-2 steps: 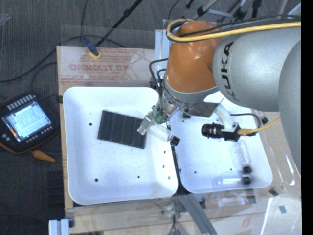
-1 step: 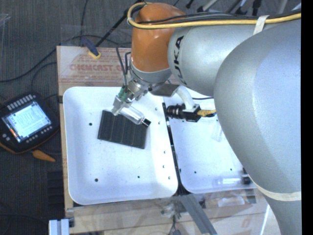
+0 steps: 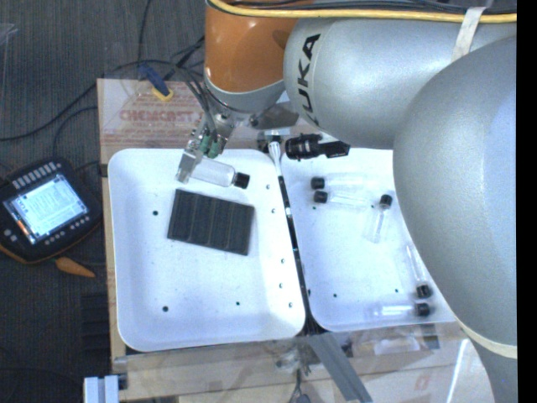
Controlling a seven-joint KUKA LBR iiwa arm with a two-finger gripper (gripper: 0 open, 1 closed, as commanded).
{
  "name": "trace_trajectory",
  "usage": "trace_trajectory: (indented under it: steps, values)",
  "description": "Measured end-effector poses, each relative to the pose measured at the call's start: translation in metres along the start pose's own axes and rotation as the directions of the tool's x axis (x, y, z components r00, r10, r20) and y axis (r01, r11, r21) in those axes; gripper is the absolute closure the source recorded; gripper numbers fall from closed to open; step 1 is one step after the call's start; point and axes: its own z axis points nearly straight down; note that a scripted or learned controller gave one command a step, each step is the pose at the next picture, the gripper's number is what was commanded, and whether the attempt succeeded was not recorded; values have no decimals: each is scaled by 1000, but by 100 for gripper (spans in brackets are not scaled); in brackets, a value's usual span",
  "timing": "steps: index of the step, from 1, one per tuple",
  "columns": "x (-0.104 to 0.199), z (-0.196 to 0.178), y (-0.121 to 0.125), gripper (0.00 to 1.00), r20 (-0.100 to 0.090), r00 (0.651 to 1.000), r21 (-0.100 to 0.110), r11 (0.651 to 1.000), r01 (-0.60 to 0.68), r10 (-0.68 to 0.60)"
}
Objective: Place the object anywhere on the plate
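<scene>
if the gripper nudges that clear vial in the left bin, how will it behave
The vial lies on its side and looks round, so it would probably roll. It seems clear and thin-walled, so likely light, smooth and slippery. It lies just beyond the plate.

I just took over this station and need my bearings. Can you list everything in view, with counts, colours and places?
Bins: two, white, side by side on the bench.
Plate: one, dark ribbed rectangle, left bin.
Vial: one, clear with black cap, left bin, just above the plate at the gripper's tip.
Vials: about five, clear with black caps, scattered in the right bin.
Pendant: one, black, lit screen, floor at left.
Gripper: one, grey, over the left bin's top edge.
</scene>
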Motion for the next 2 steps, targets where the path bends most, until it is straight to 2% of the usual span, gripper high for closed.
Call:
trace_trajectory:
  steps: [1, 2]
  values:
    - [46, -78, 19, 100, 1, 934, -2, 934, 358, -358]
    - [97, -131, -10, 100, 2, 834, -1, 834, 552, -552]
